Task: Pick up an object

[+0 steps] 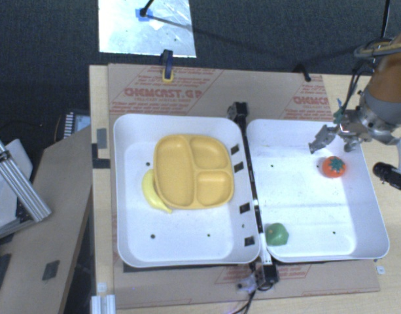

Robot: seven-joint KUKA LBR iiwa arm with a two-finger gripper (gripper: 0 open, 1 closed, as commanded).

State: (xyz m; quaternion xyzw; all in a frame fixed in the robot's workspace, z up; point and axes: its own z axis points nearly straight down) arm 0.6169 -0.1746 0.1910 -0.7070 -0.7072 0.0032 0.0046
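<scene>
A small green object (276, 234), rounded and too small to name surely, lies closest to the camera, in the near left corner of the right bin (305, 201), just beside the divider where the two bins meet. Across that divider, the left bin (180, 241) holds a yellow divided plate (191, 171) with three compartments, lying flat and slightly turned; under its left edge a yellow banana (152, 193) pokes out, touching the plate and partly hidden by it. Black clips run along the seam between the bins. Farther back in the right bin, near its right wall, sits a small orange-red fruit with a green top, likely a toy tomato (333, 167), well apart from the green object. The gripper (336, 138) hangs just above and behind the tomato, over the far right part of the right bin; its two fingers are spread apart, one pointing toward the left and the other nearer the tomato, with nothing between them. The grey arm (386, 90) with its orange band rises off to the right. Both bins rest on a brown cardboard sheet (187, 90) printed with red lettering, and beyond it a shiny metal plate (146, 18) lies on the dark carpet
</scene>
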